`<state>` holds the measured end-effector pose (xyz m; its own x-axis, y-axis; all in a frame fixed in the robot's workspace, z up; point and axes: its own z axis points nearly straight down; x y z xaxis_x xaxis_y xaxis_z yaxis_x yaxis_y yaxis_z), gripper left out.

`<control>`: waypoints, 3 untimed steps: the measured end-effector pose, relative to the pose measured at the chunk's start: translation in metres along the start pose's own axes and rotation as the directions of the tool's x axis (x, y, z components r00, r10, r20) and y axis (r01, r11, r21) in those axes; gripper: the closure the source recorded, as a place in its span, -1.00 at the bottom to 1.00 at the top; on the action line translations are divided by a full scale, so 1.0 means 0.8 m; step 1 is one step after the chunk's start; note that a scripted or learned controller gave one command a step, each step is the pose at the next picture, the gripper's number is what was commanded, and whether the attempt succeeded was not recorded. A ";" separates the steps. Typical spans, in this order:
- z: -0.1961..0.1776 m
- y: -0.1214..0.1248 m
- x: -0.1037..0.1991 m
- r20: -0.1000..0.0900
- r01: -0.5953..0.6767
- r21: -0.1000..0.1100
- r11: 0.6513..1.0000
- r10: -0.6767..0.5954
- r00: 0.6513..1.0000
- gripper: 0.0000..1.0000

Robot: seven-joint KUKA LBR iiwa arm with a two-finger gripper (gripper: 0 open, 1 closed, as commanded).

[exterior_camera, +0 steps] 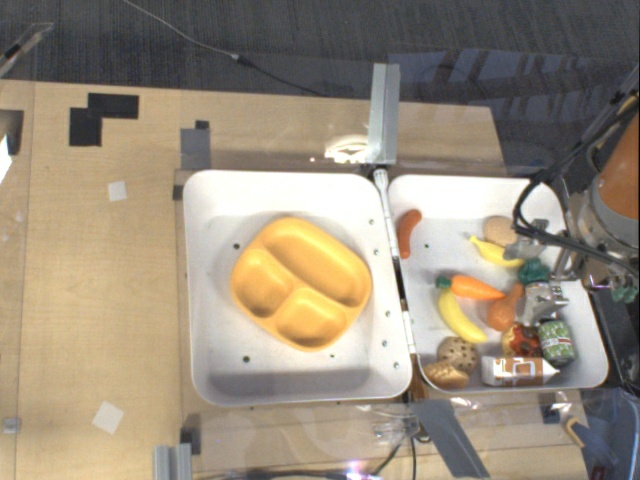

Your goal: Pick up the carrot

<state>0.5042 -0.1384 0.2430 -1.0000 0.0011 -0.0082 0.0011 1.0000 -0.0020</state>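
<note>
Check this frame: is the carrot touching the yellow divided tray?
Apart. The camera view shows the carrot in the right bin and the yellow tray in the left bin.

Even bright overhead light, soft shadow beneath the yellow tray [300, 280], glare spot on the bench [100, 298] top edge, slightly soft focus overall.
</note>
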 end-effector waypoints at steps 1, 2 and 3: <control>0.095 0.038 0.020 -0.002 0.120 -0.003 0.993 -0.120 0.993 -1.00; 0.186 0.055 -0.028 0.013 0.341 0.005 0.940 -0.341 0.940 -1.00; 0.170 0.056 -0.032 0.019 0.347 0.008 0.938 -0.347 0.938 1.00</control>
<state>0.5310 -0.0941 0.1067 -0.9379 -0.3460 -0.0264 -0.3458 0.9382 -0.0131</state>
